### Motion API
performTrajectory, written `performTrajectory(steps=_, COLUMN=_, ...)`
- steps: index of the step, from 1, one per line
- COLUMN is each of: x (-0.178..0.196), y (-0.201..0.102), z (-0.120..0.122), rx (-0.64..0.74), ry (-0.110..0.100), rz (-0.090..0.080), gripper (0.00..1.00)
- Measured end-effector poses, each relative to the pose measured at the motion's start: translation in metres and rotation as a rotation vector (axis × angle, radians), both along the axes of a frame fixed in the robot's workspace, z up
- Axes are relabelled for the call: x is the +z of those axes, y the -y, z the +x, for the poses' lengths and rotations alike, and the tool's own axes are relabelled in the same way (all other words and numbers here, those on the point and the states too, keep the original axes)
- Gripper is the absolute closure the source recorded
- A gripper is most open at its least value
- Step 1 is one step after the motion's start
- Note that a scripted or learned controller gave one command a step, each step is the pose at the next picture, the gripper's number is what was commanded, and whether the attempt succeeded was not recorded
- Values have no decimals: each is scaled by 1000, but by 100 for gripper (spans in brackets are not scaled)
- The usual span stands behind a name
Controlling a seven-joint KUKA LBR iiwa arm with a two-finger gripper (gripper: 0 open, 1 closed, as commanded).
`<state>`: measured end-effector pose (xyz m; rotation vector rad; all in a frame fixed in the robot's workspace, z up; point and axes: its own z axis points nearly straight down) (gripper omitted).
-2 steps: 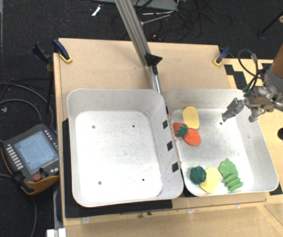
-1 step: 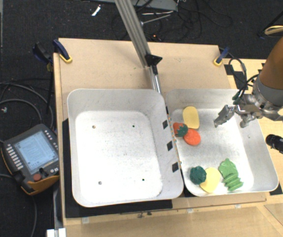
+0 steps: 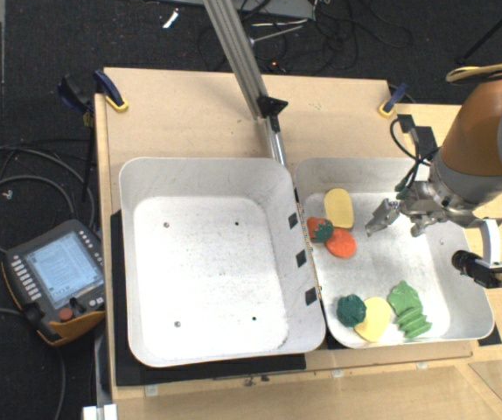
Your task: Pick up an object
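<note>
The arm (image 3: 487,138) is cut off by the right edge. It hides part of the right bin's (image 3: 461,318) far rim. The left edge crops the floor cables (image 3: 6,199).

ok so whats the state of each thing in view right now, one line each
claw: open, fingers spread, holding nothing, above the right bin
shallow white right bin: holds all the toy items
shallow white left bin: flat on the bench
yellow oblong piece: lying flat, free
orange-red round piece: lying beside a small red and green piece
dark green lump: touching a pale yellow piece
light green ridged piece: lying flat, free
</note>
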<state>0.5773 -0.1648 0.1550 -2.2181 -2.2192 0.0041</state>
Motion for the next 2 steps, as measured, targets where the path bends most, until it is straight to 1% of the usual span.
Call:
performTrajectory(steps=1, x=13, y=1, z=1, rx=0, ry=6, rz=-1, gripper=100)
performTrajectory(steps=2, x=56, y=-1, z=4, rx=2, ry=10, rz=-2, gripper=100)
